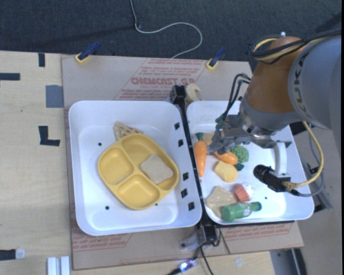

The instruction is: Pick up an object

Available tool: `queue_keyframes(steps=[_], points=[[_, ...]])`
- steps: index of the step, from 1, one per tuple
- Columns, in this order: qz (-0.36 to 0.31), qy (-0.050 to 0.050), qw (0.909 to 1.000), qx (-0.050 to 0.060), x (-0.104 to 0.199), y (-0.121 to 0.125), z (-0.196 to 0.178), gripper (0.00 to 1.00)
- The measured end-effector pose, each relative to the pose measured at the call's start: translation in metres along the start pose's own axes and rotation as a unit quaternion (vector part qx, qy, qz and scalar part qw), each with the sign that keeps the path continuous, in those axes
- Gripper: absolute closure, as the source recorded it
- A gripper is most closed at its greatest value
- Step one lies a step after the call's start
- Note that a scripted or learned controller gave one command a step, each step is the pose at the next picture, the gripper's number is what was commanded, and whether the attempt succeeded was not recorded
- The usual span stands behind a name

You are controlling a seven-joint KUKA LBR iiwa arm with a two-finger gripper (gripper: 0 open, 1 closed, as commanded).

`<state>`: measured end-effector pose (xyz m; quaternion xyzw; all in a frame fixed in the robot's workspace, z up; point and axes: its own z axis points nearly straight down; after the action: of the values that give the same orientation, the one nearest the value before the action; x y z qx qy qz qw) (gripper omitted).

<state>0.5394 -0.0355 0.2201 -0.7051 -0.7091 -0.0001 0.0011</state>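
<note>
Lying nearest the camera in the right bin point(298, 211), a green bottle-shaped toy point(239, 211) rests on its side beside the bin's front rim, with a tan slice point(219, 198) touching it on the left and a small red-orange piece point(242, 193) just behind it. Farther in, a yellow corn-like block point(226, 171) sits near the bin's middle; a long orange carrot point(200, 157) lies lengthwise along the left wall, its tip pointing toward the front. A smaller orange piece point(226, 158) and a green broccoli floret point(239, 153) lie together just behind the corn block, directly under the arm's wrist. The gripper point(226, 140) is lowered over this cluster, touching or nearly touching the small orange piece; whether its fingers are spread or closed cannot be told, since the wrist body and cabling cover them, and no object is visibly between them. A black cylindrical fitting point(268, 176) projects from the arm on the right, trailing a yellow cable.

In the left bin point(83, 153), a yellow divided plate point(136, 169) occupies the centre, with a tan bread slice point(156, 168) in its right compartment. A waffle-textured piece point(125, 132) protrudes from behind the plate's far edge. Beyond both bins lies a cardboard sheet point(149, 79) held by clamps.
</note>
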Motion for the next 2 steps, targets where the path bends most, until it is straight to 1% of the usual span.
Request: queue_keyframes(steps=[1,2], points=[[0.001,0.0,1.0,0.0,0.0345,-0.0015,-0.0139,1.0],[0.002,-0.001,1.0,0.0,0.0294,0.0036,-0.0127,1.0]])
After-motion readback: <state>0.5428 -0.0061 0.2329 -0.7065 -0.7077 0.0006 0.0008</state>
